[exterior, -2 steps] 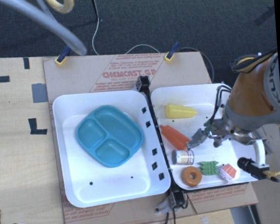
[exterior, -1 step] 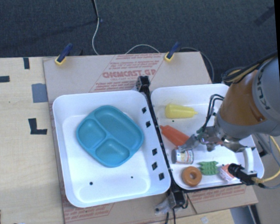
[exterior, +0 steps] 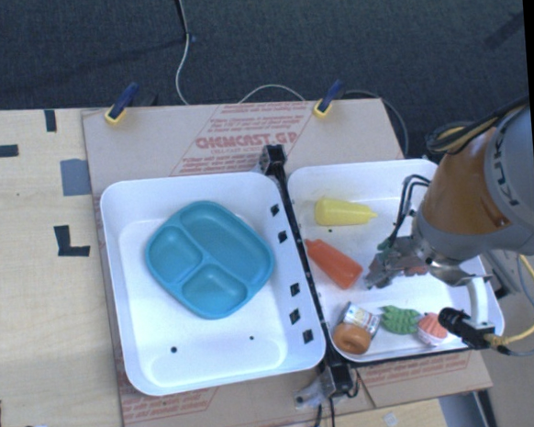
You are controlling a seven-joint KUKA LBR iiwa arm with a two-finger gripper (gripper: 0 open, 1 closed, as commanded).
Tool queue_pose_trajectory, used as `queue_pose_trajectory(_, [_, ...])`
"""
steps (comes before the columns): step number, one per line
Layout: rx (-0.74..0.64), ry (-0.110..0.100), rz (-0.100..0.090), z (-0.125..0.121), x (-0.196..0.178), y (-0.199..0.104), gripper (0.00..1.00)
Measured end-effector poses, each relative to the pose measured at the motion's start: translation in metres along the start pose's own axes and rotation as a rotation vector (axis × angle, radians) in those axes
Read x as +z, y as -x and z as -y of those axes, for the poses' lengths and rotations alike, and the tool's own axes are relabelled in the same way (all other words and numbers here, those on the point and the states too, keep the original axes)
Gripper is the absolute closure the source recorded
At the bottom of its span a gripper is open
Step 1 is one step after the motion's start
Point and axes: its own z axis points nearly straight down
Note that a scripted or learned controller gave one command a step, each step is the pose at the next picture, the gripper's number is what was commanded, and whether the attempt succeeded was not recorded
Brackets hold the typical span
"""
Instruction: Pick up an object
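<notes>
The gripper hangs low in the right bin; whether its claw is open or closed cannot be told. The nearest candidate, an orange block, lies just beside it at 9 o'clock. A sound pick likely needs centring over the block. Yellow piece at 11 o'clock; green toy and jar crowd 6 o'clock. A blue tray occupies the left bin.

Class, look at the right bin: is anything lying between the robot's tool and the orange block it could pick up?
Nothing visible lies between them. The tool sits in the right bin, just right of the orange block, with bare white floor in the gap. The yellow object lies farther back, and the green toy lies nearer the front rim.
</notes>
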Motion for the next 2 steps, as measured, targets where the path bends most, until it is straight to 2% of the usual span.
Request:
queue_pose_trajectory(1, [-0.001, -0.014, 0.0, -0.002, -0.042, 0.0, 1.0])
queue_pose_trajectory(2, [-0.001, -0.013, 0.0, 0.0, -0.097, -0.009, 1.0])
